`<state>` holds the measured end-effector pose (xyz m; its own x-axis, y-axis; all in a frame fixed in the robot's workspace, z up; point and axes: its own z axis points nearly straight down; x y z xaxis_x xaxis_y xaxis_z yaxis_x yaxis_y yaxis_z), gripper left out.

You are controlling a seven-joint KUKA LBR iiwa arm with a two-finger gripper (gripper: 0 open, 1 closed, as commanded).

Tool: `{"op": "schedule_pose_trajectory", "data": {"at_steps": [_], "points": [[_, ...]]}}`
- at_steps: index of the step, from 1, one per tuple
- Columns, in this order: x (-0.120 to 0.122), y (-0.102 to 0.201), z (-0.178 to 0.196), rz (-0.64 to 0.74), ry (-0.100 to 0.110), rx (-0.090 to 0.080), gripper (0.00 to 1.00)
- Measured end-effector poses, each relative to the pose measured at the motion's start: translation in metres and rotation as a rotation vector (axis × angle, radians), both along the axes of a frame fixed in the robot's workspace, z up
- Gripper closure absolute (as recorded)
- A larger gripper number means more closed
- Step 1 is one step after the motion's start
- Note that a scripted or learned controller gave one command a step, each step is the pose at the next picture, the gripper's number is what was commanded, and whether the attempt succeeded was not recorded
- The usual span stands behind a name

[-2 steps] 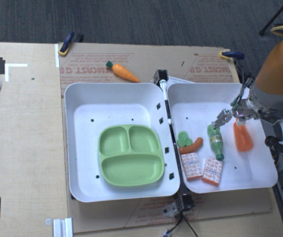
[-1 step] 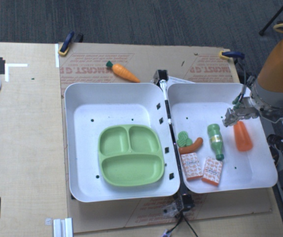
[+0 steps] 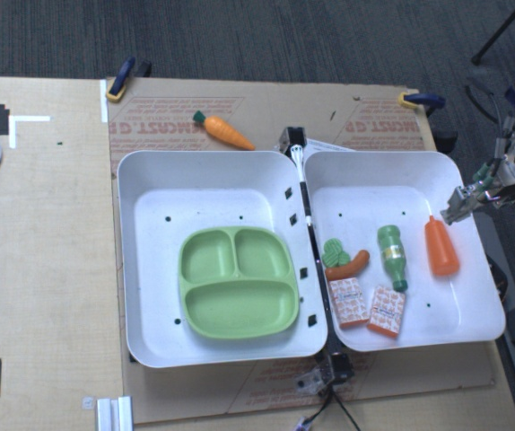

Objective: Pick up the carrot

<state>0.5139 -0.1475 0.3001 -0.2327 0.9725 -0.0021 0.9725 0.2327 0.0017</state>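
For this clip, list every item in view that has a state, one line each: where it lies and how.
carrot: lying on the cardboard behind the left bin, outside both bins, untouched.
green plate: flat in the left bin.
green bottle: lying on its side in the right bin.
orange bottle: lying on its side by the right wall.
sausage: lying beside the green leafy piece.
two small cartons: lying flat near the front wall.
pincer: above the right bin's right edge, far from the carrot.
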Motion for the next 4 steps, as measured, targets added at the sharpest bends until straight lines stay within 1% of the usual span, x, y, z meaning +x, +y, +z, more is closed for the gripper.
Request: {"op": "schedule_pose_trajectory", "data": {"at_steps": [1, 2, 3, 4], "points": [[-0.027, -0.066, 0.133, 0.029, -0.001, -0.001, 1.0], [-0.027, -0.066, 0.133, 0.029, -0.001, -0.002, 0.0], [-0.035, -0.072, 0.149, -0.329, -0.001, -0.001, 0.0], [-0.035, -0.057, 0.161, -0.656, -0.002, 0.0, 0.0]]}}
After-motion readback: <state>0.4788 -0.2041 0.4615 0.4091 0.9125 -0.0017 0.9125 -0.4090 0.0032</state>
